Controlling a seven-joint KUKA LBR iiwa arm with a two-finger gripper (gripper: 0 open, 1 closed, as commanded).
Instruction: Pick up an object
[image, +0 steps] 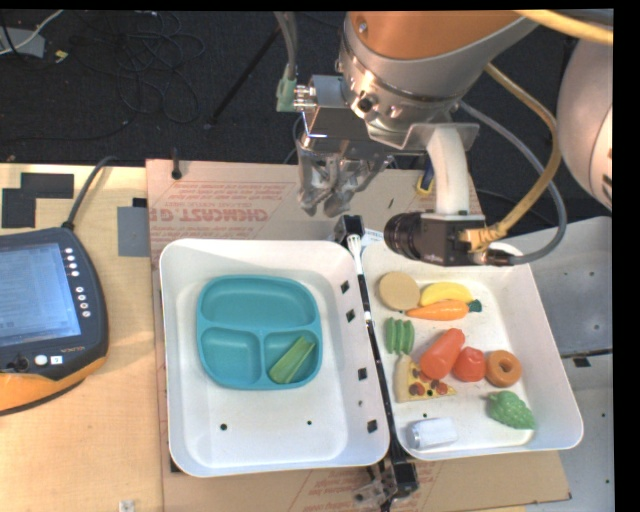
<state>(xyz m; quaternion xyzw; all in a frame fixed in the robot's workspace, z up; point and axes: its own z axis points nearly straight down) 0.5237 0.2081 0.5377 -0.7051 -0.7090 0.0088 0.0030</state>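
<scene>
Camera view has the arm (440, 40) high over the back of the bench, and the gripper (330, 195) hangs above the cardboard just beyond the bins' far rims, at about twelve o'clock from the divider. Whether it is spread or pressed together, I cannot tell; the metal there is a blur of grey. Nothing sits between its tips that I can make out, so call this the approach stage: no pick made yet, by my reading.

Over to the goods. The right bin (560, 400) carries the crowd: a tan disc (398, 291) at its eleven o'clock, a banana (445, 293) just beside that, a carrot (440, 311) touching under the banana. Centre of the bin, a red pepper (440, 353) and a tomato (469, 364) side by side, a donut (503, 369) at three o'clock of them. Green pods (400, 335) lie near the divider, a pizza slice (420, 385) below those, broccoli (510, 410) at five o'clock, a white can (432, 432) at six.

The left bin (185, 400) holds a teal tray (260, 330) with one green piece (292, 360) in its lower right compartment.

Next move, I reckon: swing toward five o'clock and drop over the right bin. The disc and banana are nearest; the packed middle looks riskier, since neighbours touch.
</scene>
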